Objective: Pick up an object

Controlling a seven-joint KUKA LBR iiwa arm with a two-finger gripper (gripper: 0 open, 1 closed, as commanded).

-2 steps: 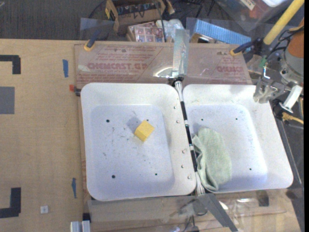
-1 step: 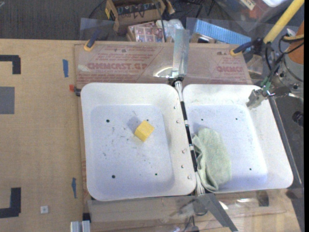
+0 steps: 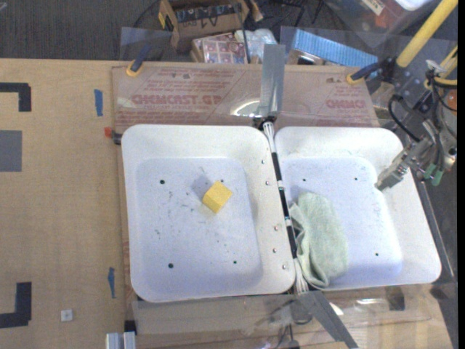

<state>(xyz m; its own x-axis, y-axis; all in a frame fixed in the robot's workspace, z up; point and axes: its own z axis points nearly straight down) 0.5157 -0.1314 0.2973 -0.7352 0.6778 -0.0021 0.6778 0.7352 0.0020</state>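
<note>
A small yellow block (image 3: 216, 197) lies near the middle of the left bin (image 3: 145, 267). A crumpled pale green cloth (image 3: 320, 239) rests in the right bin (image 3: 407, 267), against its left wall and towards the front. My gripper (image 3: 391, 176) hangs over the right bin's far right side, close to the rim, tilted down and to the left. It is well apart from both the cloth and the block. Nothing shows in its grasp.
A grey divider (image 3: 280, 195) runs between the two bins. Behind them lies a brown cardboard sheet (image 3: 189, 97) held by clamps. Cables and arm hardware (image 3: 436, 115) crowd the right edge. Clutter sits beyond the bench at the top.
</note>
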